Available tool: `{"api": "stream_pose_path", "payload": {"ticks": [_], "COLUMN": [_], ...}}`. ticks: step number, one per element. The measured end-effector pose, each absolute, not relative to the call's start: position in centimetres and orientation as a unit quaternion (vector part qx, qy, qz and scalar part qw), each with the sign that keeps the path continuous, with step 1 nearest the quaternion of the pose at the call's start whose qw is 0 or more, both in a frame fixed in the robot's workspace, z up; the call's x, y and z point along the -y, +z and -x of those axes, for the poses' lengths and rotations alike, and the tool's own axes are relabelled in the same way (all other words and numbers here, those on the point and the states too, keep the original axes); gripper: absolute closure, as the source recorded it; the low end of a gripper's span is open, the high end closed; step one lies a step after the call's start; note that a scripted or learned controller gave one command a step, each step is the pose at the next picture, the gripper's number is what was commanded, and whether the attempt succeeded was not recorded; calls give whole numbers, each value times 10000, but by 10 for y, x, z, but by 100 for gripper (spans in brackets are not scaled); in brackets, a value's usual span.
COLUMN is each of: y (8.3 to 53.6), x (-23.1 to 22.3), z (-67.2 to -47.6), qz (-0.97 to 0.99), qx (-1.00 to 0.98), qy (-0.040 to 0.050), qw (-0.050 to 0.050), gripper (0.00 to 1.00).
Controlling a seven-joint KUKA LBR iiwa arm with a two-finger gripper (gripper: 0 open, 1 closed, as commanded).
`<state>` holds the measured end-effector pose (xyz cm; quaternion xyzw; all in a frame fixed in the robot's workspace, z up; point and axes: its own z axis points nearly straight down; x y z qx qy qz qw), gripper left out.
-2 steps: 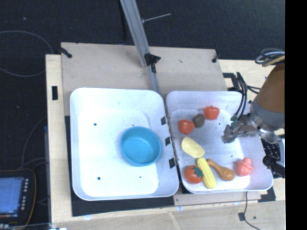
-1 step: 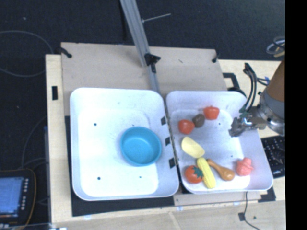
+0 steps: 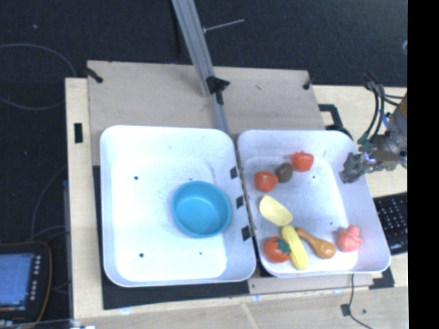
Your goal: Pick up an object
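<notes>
The camera view looks down on a worktop (image 3: 82, 204) bearing two white bins. The left bin (image 3: 137, 156) holds a blue bowl (image 3: 201, 208) near its middle. The right bin (image 3: 322, 204) holds the small toy foods: a red tomato-like piece (image 3: 302, 161) near the back, a dark brown lump (image 3: 285, 172) just beside it, a second red piece (image 3: 266, 181) close by on that lump's other side, a pale yellow piece (image 3: 275, 211) in the middle, and toward the front a banana (image 3: 296, 248) touching a red tomato (image 3: 276, 249) and an orange-brown piece (image 3: 317, 244). A pink piece (image 3: 349, 238) sits by the front right corner.

The tool (image 3: 351, 167) hangs at the right bin's outer rim, near the back, well apart from every object. Whether it is spread or pressed together I cannot tell; it is too small and blurred.

Judging by this, the task is barely begun: nothing is grasped or lifted, every object lies in its bin, and the approach, closing and lift all remain.
</notes>
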<state>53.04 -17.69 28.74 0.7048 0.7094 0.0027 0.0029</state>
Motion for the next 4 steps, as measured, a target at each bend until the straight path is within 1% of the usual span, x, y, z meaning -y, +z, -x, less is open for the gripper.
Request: {"api": "stream_pose_path", "payload": {"ticks": [1, 2, 3, 4], "y": [292, 282, 283, 272], "x": [121, 66, 8, -41], "z": [-545, -567, -581, -603], "qz": [-7036, -7046, -7040, -7043], "qx": [-7106, -7096, -7102, -7099], "qy": [21, 6, 6, 0], "qw": [15, 20, 1, 4], "gripper": [100, 100, 100, 100]}}
